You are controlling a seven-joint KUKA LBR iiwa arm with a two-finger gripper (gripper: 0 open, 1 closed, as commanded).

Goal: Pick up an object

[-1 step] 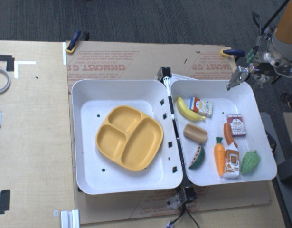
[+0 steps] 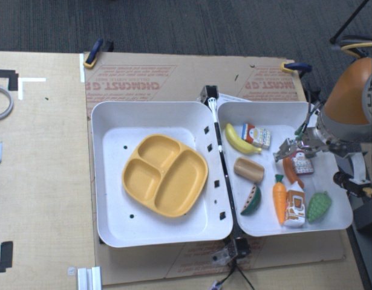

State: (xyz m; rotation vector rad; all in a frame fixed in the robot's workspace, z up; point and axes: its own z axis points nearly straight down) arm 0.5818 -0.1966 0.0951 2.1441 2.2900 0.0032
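While the grey arm [image 2: 349, 104] with its orange band reaches in from the right, the end effector [image 2: 294, 147] hangs low over the right bin [image 2: 331, 222], near the bin's right wall and roughly midway along it. How far apart its fingers stand cannot be told from this slanted view, and nothing can be seen held between them. Just below the end effector lies a small reddish sausage-like piece [image 2: 290, 169] beside a little white-and-red packet [image 2: 302, 163]; whether the metal tips touch either one is unclear. Further below sit an upright toy carrot [image 2: 279, 199], a small carton [image 2: 295, 204] just beside it, and a green knobbly vegetable [image 2: 319, 205] toward the bin's lower right corner. To the left of the end effector rest a banana [image 2: 237, 139] and, touching it, a small printed box [image 2: 256, 135]. Below and to the left are a tan cylinder [image 2: 249, 170] and a watermelon slice [image 2: 251, 200]. Well to the left, past the divide between the bins, the left bin [image 2: 107, 138] holds a yellow divided plate [image 2: 165, 174]. Both bins rest on cardboard [image 2: 149, 80] laid on the counter [image 2: 40, 180].
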